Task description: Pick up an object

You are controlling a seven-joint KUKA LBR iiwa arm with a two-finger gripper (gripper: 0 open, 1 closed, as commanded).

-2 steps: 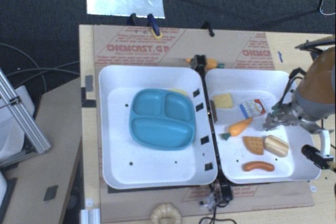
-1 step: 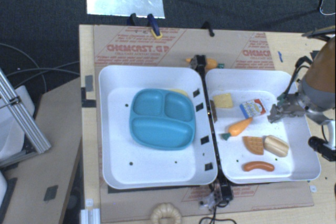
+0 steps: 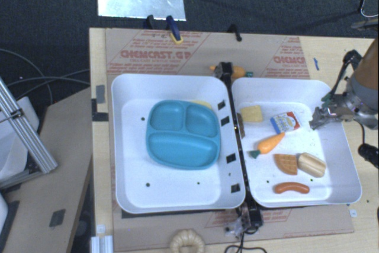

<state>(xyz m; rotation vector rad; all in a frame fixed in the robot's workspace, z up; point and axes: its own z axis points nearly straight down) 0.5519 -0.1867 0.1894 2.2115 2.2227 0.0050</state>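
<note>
While the tool (image 3: 318,117) hangs over the right bin's (image 3: 331,95) right edge, fingers' state unclear, a carrot (image 3: 271,143) lies mid-bin, between the packet (image 3: 285,122) and waffle (image 3: 286,163).

Plate (image 3: 182,142) in left bin (image 3: 127,145) (alone)

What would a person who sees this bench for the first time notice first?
Probably the blue divided plate, which takes up much of the left bin. Next come the toy foods scattered in the right bin: a carrot, a waffle piece, a bread roll and a sausage near the front. The gripper hangs over that bin's right edge, holding nothing that can be seen.
</note>
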